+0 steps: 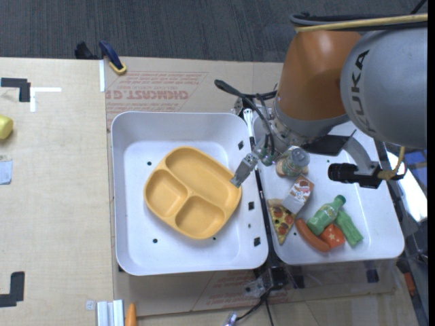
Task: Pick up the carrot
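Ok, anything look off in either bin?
The yellow divided plate lies skewed in the left bin, its right edge under the claw. The carrot rests in the right bin's food pile.

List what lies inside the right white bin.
Right white bin: pizza slice, orange carrot, green bottle, red-and-green vegetable, small carton, jar. The grey arm covers its far end.

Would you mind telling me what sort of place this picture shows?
Most likely a robotics lab bench set up for pick-and-place trials. A KUKA arm hangs over two white bins; one holds a yellow divided plate, the other toy food such as a carrot and a pizza slice.
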Robot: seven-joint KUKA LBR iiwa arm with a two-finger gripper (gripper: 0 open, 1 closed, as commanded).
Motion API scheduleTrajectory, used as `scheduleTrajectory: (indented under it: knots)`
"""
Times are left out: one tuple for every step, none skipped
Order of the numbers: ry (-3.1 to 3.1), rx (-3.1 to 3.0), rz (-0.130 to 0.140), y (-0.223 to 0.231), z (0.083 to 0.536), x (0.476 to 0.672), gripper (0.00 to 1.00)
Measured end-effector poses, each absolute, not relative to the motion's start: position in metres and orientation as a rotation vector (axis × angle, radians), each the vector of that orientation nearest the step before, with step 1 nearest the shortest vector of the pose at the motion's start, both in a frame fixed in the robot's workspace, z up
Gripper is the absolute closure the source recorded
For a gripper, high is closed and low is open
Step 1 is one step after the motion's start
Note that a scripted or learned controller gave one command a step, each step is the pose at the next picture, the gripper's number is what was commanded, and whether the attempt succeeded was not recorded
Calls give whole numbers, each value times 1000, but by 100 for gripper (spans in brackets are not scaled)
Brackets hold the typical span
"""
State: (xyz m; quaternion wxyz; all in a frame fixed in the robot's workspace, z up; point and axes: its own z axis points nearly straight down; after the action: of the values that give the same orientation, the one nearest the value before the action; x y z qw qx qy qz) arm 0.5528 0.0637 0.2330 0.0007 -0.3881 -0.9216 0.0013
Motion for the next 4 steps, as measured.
scheduleTrajectory:
  knots:
    - [-3044, -790, 1, 84, 292, 552, 0]
    - [-2999, -934, 2, 111, 155, 510, 0]
    - [-2898, -1236, -14, 102, 95, 503, 0]
    - [-2899, -1244, -16, 100, 105, 506, 100]
